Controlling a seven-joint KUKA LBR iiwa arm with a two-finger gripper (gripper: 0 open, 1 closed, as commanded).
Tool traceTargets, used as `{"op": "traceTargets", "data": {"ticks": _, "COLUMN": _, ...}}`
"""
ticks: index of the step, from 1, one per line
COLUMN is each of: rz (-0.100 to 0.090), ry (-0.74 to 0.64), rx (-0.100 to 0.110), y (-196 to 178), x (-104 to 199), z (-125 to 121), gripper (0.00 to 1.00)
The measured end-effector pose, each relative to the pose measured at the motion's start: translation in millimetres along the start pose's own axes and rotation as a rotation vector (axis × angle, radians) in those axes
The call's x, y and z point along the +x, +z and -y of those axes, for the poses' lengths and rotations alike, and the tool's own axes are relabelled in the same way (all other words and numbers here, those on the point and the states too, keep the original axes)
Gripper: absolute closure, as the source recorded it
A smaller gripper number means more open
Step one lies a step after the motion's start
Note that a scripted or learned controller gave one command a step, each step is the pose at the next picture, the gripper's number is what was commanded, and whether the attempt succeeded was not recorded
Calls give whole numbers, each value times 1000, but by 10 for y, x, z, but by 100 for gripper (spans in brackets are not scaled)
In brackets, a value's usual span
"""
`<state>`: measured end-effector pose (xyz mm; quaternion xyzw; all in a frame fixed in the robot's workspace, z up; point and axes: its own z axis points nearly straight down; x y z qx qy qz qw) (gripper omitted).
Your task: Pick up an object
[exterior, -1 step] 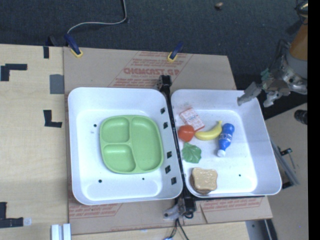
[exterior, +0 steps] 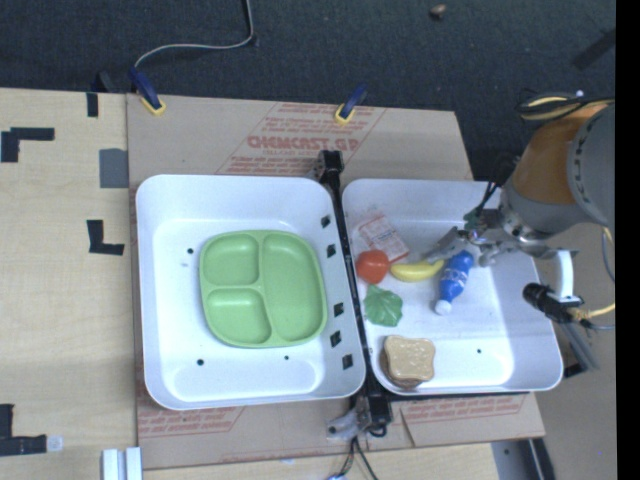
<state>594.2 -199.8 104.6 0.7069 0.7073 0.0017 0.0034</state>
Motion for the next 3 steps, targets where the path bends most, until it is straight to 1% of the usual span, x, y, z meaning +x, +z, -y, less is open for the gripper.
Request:
{"op": "traceTargets", "data": {"ticks": 1, "rz": 8, "ry": 3, "rx": -16, "y": 106, "x": 161, "z": 132, "gripper": 0}}
{"op": "traceTargets", "data": {"ticks": 2, "rz": 4, "ry": 2, "rx": -12, "y": 11, "x": 173, "z": 132, "gripper": 100}}
{"op": "traceTargets", "data": {"ticks": 3, "rz": -2, "ry": -2, "rx": 8, "y": 54, "x": 931, "z": -278, "gripper": 100}}
